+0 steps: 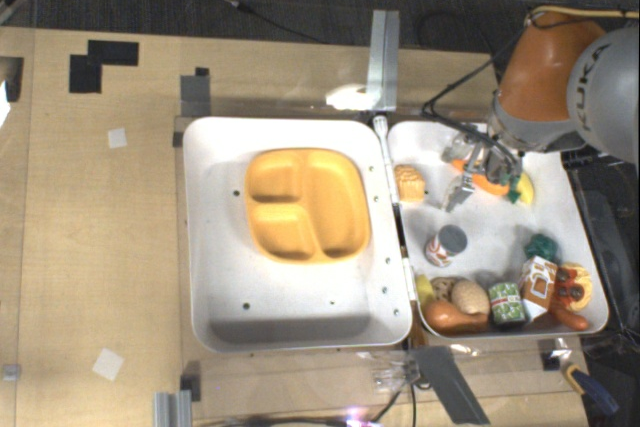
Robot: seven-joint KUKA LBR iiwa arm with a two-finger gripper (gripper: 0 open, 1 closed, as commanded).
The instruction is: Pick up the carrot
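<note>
The carrot (489, 183) lies in the upper part of the right bin (500, 233), orange with a green leafy end (514, 191) pointing right. My gripper (477, 177) hangs right over its left half and hides part of it. The gripper is open: one grey finger (455, 195) reaches down-left of the carrot, and the other sits on the far side near the wrist. The carrot rests on the bin floor.
A yellow divided plate (304, 204) fills the middle of the left bin (215, 245). The right bin also holds a bun (409, 182), a small can (445, 245), a green piece (541, 246), a carton (538, 281), a green tin (507, 303) and a potato (467, 295).
</note>
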